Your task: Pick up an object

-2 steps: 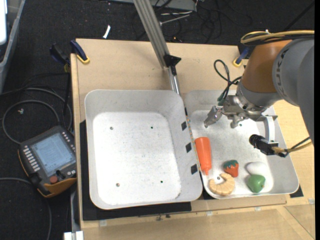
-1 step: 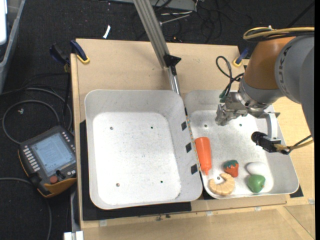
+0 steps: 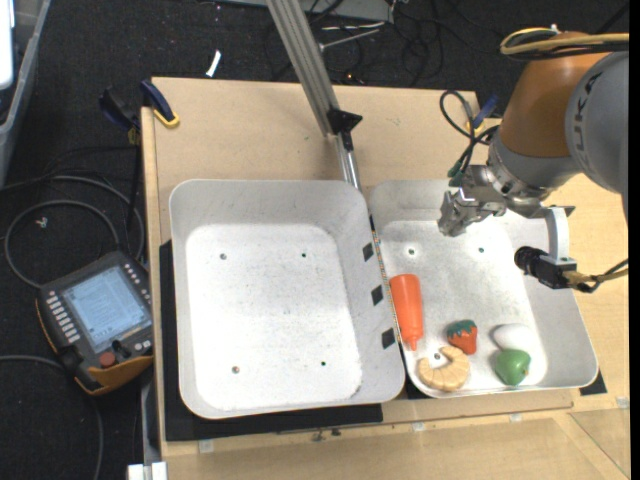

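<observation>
We find the claw [image 3: 458, 215] hanging over the far part of the right bin [image 3: 560, 313], pointing down at bare white floor, and from this slanted view we cannot tell how it is set. Nothing is under it and nothing is in it that we can see.

Moving outward, the nearest candidate is the orange carrot [image 3: 406, 308], lying lengthways just beside the bin's left wall, nearer the camera than the claw. Further on, in the near corner, we have a little crowd: a tan croissant-shaped piece [image 3: 444, 371], a red and green toy [image 3: 462, 335] touching or almost touching it, a green pepper-like piece [image 3: 512, 366], and a pale white lump [image 3: 510, 337] just behind that. The left bin [image 3: 200, 203] sits alongside on the table [image 3: 240, 128].

So we judge the pick has not begun; this is the approach. To do it well, we'd favour the carrot (it lies apart from the cluster, so less chance of nudging a neighbour). We want the claw centred over the carrot's middle, closing across its narrow width, not along its length, and coming straight down. The wall close on its left is the worry: the wall-side tip needs room to drop without catching the rim.
</observation>
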Tool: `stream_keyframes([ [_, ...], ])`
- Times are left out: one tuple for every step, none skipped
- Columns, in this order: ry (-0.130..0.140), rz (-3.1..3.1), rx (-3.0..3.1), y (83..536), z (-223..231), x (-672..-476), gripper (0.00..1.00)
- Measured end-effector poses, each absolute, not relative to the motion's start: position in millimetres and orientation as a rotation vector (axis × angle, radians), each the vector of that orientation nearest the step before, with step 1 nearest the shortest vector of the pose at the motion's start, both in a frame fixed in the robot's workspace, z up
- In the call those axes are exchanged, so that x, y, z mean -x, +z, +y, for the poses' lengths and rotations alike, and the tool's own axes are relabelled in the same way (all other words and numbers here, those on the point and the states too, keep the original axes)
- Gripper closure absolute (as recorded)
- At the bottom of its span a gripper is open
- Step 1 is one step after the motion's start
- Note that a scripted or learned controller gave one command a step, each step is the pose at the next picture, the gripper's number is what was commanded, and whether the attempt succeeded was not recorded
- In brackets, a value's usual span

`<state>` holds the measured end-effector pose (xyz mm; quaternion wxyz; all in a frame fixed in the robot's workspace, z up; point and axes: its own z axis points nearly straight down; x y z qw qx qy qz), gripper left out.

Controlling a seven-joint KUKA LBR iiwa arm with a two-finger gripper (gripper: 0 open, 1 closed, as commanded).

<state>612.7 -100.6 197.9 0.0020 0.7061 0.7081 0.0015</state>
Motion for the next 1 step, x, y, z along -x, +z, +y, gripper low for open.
stream_keyframes([
  [0.003, 2.222, -2.218, 208.7, -100.3, -613.6, 1.0],
])
